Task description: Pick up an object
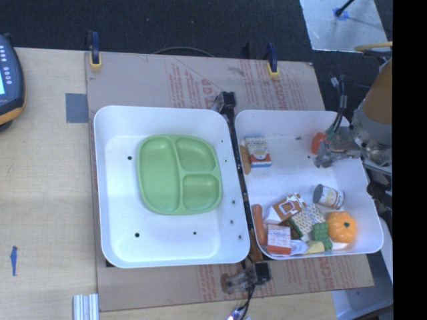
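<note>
Gripper: low over right bin, finger opening cannot be told; nothing seen held. Orange-red object touching it, far-right in bin. Can nearer, well apart. Advice: centre over one item, descend straight, close only once it sits between the tips.

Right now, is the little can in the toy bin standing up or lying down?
Lying down. The can rests on its side on the right bin floor, one round end facing left.
</note>
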`<state>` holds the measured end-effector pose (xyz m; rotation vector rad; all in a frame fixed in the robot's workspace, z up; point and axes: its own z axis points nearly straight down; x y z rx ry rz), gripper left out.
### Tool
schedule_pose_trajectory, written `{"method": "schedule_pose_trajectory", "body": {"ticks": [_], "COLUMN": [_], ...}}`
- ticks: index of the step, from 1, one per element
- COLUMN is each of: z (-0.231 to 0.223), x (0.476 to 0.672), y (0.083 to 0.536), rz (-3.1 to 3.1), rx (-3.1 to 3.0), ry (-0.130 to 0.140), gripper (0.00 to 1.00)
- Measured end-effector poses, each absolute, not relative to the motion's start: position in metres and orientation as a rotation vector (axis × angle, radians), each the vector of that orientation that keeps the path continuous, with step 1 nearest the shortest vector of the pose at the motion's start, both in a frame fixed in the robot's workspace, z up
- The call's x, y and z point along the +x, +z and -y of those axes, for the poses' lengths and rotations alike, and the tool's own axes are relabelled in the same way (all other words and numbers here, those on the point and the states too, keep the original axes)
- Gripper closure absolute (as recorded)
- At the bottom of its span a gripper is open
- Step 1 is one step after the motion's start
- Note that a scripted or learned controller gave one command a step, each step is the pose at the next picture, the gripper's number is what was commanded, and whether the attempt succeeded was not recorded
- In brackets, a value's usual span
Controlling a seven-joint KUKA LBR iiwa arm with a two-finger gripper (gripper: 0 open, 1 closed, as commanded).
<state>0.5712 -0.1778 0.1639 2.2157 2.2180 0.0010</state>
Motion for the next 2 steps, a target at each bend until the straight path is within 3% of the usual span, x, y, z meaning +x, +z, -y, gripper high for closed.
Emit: {"method": "schedule_pose_trajectory", "body": {"ticks": [1, 2], "z": [0.194, 0.212], "x": [0.640, 0.646], "y": [0.251, 0.259], "rz": [-2.222, -2.224], "rx": [2.208, 2.216], "ry": [0.004, -0.001], "gripper": [1.00, 1.00]}}
